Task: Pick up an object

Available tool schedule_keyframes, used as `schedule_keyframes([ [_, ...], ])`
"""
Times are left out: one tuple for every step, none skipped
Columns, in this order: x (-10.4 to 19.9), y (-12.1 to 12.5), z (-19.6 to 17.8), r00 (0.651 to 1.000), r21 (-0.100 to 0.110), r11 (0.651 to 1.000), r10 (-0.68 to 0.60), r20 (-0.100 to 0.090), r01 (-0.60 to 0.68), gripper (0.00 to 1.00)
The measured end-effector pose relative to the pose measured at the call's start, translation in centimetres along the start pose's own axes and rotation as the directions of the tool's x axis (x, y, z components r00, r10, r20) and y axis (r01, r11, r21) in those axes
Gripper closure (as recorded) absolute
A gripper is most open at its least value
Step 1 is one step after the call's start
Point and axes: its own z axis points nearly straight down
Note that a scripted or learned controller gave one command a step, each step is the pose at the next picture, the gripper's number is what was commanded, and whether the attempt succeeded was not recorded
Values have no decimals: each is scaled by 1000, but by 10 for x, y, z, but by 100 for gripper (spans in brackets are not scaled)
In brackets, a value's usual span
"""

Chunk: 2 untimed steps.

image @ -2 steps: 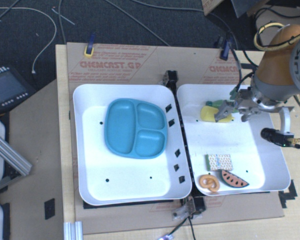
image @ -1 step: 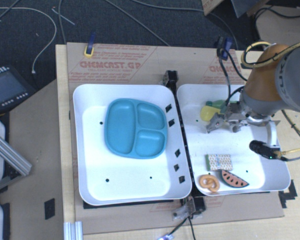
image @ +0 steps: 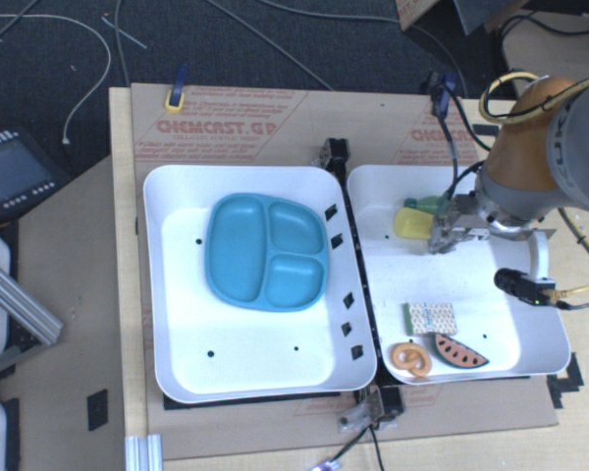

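We've got the gripper [image: 442, 235] down beside the yellow object [image: 411, 223], positioned for a grab, though we cannot tell its opening.

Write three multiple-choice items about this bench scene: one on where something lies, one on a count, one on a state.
1. Where does the blue divided plate lie?
A. In the left bin
B. In the right bin
C. On the floor

2. How many compartments does the plate have?
A. Two
B. Three
C. Five

3. How does the gripper stand relative to the yellow object?
A. Far off over the left bin
B. Down in the right bin, right beside it
C. Raised over the watermelon slice

Key: 1 A, the plate sits in the left bin. 2 B, its ridges mark three sections. 3 B, the gripper is low in the right bin next to the yellow object.
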Motion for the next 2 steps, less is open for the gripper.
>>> schedule_keyframes([
  [7, -6, -52, 1000, -4, 1000, -1, 2, 1, 100],
  [8, -4, -106, 1000, -6, 1000, -2, 2, 2, 100],
])
